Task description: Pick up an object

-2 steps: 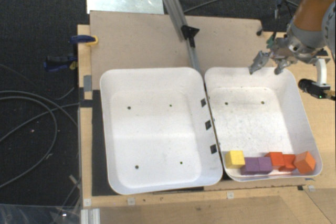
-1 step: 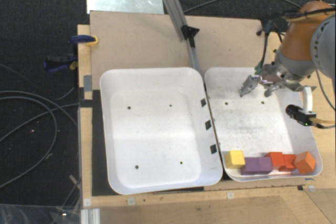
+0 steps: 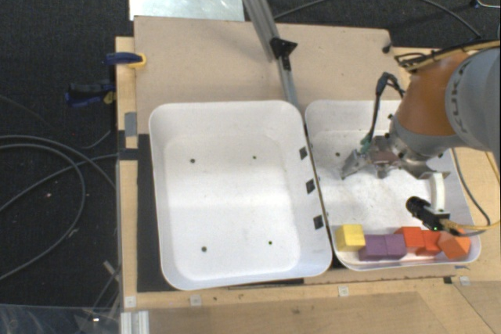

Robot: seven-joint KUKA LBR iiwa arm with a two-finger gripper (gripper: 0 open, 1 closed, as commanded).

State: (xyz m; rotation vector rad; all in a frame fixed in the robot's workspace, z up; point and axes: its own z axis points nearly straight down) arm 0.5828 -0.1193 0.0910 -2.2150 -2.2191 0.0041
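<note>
Several blocks lie along the front edge of the right bin point(image 3: 337, 121): a yellow block point(image 3: 351, 235), a purple block point(image 3: 383, 247), a red block point(image 3: 418, 239) and an orange block point(image 3: 454, 246) in the front right corner. My gripper point(image 3: 354, 161) hangs over the middle of the right bin, well behind the blocks and nearest the yellow one. Its fingers stand open with nothing between them. The grey arm with its orange band point(image 3: 427, 94) comes in from the right and covers part of the bin's right side.
The left bin point(image 3: 168, 168) sits beside the right one, their rims meeting at the centre. A slanted metal pole point(image 3: 258, 4) crosses the bench's back toward the bins' shared rim. Cables trail near the wrist and over the dark floor.
</note>
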